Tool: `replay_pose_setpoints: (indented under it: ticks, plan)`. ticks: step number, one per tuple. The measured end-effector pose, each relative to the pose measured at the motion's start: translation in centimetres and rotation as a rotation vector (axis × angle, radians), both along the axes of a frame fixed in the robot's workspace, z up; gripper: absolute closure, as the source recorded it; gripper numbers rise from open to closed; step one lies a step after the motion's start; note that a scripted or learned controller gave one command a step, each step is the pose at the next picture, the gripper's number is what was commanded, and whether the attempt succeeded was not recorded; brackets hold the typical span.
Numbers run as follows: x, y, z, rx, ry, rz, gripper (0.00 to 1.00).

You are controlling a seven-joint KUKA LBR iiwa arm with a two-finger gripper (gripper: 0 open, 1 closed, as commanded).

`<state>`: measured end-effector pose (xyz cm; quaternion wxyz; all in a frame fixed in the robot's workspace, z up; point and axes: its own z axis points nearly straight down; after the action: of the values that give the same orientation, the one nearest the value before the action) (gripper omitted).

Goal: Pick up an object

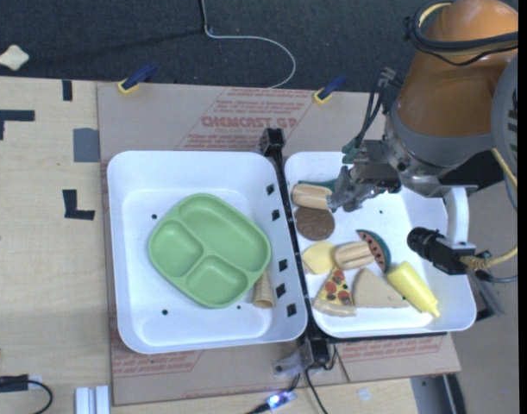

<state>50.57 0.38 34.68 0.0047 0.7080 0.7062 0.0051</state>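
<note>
A cardboard sheet [246, 119] covers the wooden bench [39, 231] under 2 white bins. The gripper [345, 198] hovers beside a bread roll [310, 196] in the right bin [457, 317]; whether it is clenched or released, I cannot tell.

Toy foods [354, 270] lie clustered in the right bin [457, 317]'s lower half.

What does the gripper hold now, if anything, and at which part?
It cannot be told. The gripper hangs over the right bin, close to the tan bread roll and the brown cookie, but no thing is seen in its hold.
</note>
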Motion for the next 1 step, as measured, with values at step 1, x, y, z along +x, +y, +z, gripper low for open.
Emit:
replay_pose_setpoints:
  ticks: [1]
  plan:
    - [-2.27, 6.95, 3.58, 0.002, 0.012, 0.013, 1.00]
